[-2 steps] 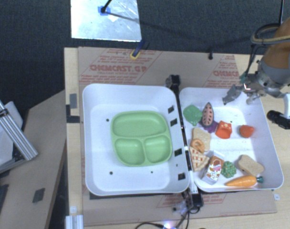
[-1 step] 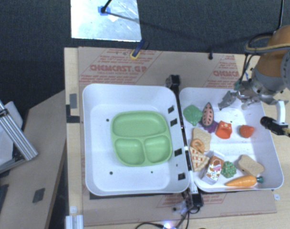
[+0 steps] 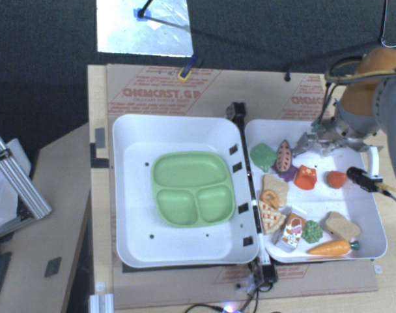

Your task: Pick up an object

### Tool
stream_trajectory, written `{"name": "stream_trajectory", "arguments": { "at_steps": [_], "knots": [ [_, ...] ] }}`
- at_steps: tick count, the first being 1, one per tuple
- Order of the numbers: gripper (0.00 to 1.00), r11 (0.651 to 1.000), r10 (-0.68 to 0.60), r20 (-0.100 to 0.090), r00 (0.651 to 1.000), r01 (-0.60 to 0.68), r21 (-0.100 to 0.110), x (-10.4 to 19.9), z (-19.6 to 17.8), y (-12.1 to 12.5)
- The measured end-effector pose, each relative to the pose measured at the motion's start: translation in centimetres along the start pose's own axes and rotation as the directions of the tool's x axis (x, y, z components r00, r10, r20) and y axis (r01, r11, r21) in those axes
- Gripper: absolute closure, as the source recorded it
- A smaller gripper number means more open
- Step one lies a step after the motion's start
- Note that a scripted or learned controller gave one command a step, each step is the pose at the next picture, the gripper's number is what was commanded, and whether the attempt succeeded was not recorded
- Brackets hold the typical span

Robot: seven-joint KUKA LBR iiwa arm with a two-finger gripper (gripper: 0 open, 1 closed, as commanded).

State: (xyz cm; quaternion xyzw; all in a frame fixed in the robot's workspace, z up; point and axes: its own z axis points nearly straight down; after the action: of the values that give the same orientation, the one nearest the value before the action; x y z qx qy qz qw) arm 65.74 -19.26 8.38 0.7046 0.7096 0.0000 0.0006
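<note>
Toy foods, among them a red piece point(image 3: 305, 178), scattered loose in the right bin point(image 3: 378, 233), none lifted. Gripper point(image 3: 323, 142) low over the bin's far edge, likely lining up a grab; finger spread impossible to tell. Green tray point(image 3: 191, 188) in left bin point(image 3: 133, 135).

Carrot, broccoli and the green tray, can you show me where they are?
Carrot point(image 3: 328, 247): camera view, middle of its orange body.
Broccoli point(image 3: 311, 232): camera view, its green top.
Green tray point(image 3: 188, 169): camera view, floor of its big top compartment.
</note>
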Motion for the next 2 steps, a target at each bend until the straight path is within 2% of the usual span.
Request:
{"name": "stream_trajectory", "arguments": {
  "at_steps": [1, 2],
  "knots": [
    [1.0, 1.0, -0.002, 0.001, 1.0, 0.002, -0.005, 0.0, -1.3, 0.2],
    [1.0, 1.0, 0.006, 0.002, 1.0, -0.006, -0.007, -0.5, -7.5, -0.3]
  ]
}}
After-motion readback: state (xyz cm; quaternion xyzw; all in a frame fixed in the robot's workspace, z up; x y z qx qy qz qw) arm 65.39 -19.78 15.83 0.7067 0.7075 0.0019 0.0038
